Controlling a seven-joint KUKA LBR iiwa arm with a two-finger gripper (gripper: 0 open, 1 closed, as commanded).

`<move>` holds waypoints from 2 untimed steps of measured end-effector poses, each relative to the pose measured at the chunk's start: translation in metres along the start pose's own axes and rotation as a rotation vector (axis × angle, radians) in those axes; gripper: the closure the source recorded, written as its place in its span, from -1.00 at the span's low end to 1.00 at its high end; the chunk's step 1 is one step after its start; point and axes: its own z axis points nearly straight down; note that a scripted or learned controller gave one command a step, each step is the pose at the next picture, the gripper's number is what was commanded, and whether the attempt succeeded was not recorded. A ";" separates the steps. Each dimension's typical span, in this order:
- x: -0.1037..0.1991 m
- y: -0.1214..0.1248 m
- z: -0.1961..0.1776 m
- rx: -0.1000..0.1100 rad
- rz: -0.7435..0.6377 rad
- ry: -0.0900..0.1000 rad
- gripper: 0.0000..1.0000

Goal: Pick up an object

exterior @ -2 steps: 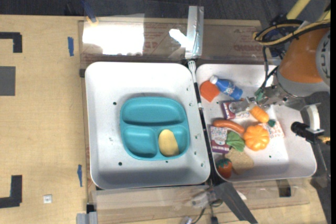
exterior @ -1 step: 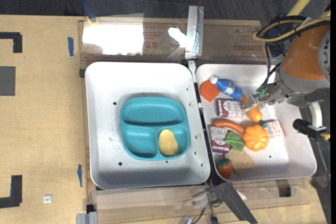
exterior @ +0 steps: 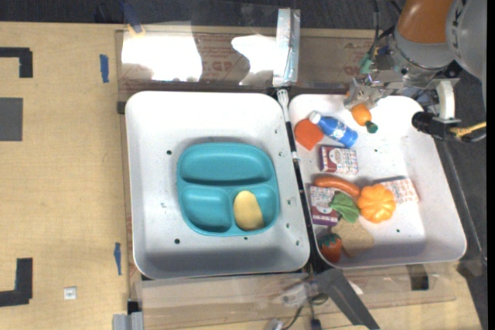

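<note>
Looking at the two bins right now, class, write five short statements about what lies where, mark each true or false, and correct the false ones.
1. A teal divided tray sits in the left bin. True.
2. A yellow potato-shaped item lies in the tray's lower right compartment. True.
3. The small orange pumpkin is in the left bin. False: it lies in the right bin, among the other toy foods.
4. The blue and white bottle lies inside the teal tray. False: it lies in the right bin, near its upper left corner.
5. The gripper is above the left bin. False: it is at the upper part of the right bin, beside a small orange piece.
</note>
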 end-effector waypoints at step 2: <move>0.035 0.003 -0.003 -0.004 0.070 -0.001 1.00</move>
